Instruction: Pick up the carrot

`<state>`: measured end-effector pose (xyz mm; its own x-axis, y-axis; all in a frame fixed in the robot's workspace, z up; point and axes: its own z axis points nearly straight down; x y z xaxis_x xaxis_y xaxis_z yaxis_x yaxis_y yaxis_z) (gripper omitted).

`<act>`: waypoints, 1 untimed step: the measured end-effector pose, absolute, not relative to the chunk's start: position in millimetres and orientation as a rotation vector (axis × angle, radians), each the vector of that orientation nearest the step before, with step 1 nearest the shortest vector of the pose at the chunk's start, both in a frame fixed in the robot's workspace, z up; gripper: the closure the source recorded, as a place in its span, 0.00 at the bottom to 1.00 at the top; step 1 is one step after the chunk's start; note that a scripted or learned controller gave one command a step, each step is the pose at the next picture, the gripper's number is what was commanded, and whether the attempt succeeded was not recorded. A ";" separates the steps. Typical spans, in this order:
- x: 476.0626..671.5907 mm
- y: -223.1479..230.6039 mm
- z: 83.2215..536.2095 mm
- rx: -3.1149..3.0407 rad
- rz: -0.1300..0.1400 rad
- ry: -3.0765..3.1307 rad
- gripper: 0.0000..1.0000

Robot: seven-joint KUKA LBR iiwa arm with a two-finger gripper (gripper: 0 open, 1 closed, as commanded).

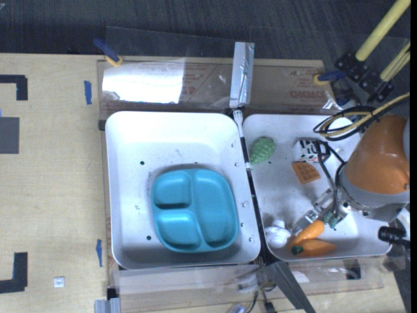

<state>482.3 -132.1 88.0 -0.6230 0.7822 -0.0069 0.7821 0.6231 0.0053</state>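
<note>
— Two orange carrot-shaped pieces lay close together at the near edge of the right shallow white bin, didn't they?
— Yes. The grey arm's two-finger gripper sat right at the upper one, though I couldn't tell its grip. A blue sectioned plastic tray filled the left white bin

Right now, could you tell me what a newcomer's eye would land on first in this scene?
Probably the blue divided tray sitting in the left bin. Next, the arm's orange band over the right bin, with the tool low at that bin's front beside an orange carrot. A green knobbly object lies near the divider.
</note>
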 end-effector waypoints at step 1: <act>484.3 -131.8 99.4 1.358 0.006 2.815 1.00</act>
